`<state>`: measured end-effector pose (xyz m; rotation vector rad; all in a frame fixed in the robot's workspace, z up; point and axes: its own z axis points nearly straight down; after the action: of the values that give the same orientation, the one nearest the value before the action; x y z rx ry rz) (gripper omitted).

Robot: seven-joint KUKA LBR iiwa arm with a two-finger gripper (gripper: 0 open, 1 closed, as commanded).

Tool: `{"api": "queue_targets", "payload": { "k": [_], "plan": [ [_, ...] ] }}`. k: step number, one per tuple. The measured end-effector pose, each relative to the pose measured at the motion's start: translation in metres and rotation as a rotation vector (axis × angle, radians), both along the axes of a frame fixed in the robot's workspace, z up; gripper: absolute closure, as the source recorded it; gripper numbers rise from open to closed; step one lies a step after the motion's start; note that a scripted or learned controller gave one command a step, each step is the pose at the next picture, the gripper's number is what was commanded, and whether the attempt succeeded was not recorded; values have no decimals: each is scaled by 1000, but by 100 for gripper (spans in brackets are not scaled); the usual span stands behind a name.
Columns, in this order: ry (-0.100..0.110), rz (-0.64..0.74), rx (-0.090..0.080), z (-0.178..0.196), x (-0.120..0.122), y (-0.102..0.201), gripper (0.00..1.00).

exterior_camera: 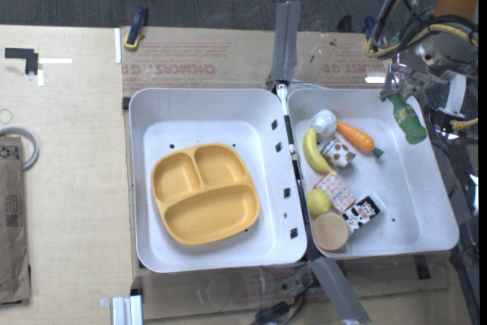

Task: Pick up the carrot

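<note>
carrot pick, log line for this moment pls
carrot: lying in right bin, beside banana | gripper: over bin's upper right, green bottle at it | carrot not picked

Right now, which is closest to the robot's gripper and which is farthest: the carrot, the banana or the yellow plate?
From the gripper, at the right bin's top right corner:
1. The carrot, in the right bin's upper middle, nearest.
2. The banana, near that bin's left wall.
3. The yellow plate, in the left bin, farthest.
</note>
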<state>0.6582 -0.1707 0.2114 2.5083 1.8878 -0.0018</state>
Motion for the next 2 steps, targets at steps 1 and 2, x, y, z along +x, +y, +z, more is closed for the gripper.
{"api": "queue_targets", "payload": {
  "k": [1, 2],
  "plan": [
    [2, 0, 0, -1, 0, 0, 0],
    [3, 24, 0, -14, -3, 18, 0]
  ]
}}
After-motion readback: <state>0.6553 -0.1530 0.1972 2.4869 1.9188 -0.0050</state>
